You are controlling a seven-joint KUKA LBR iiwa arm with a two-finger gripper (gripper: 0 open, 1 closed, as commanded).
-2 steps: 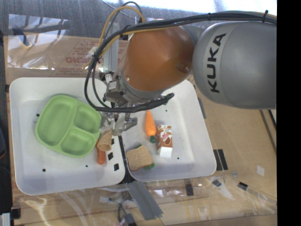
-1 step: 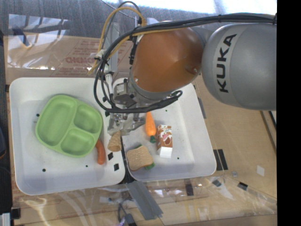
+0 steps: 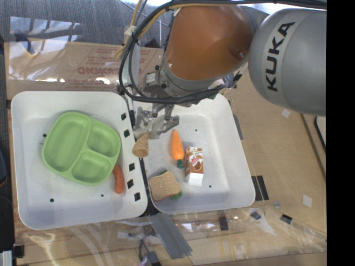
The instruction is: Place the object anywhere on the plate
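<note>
A green three-compartment plate [image 3: 81,146] lies in the left bin [image 3: 33,198]. My gripper [image 3: 153,127] hangs over the near-left corner of the right bin [image 3: 222,187], close to the wall between the bins. Just below it a tan cone-shaped piece [image 3: 141,146] leans at that wall. A carrot [image 3: 177,144] lies to the right of the gripper. A small carton [image 3: 193,164] sits beside the carrot, and a sandwich [image 3: 165,185] rests at the bin's front. A small orange sausage-like piece [image 3: 118,180] lies in the left bin by the plate's front right corner.
The arm's grey body with its orange band [image 3: 205,35] covers the back of the right bin. Cables [image 3: 130,49] loop down at its left. Brown cardboard [image 3: 83,62] lies behind the bins, and the bench [image 3: 288,165] extends to the right.
</note>
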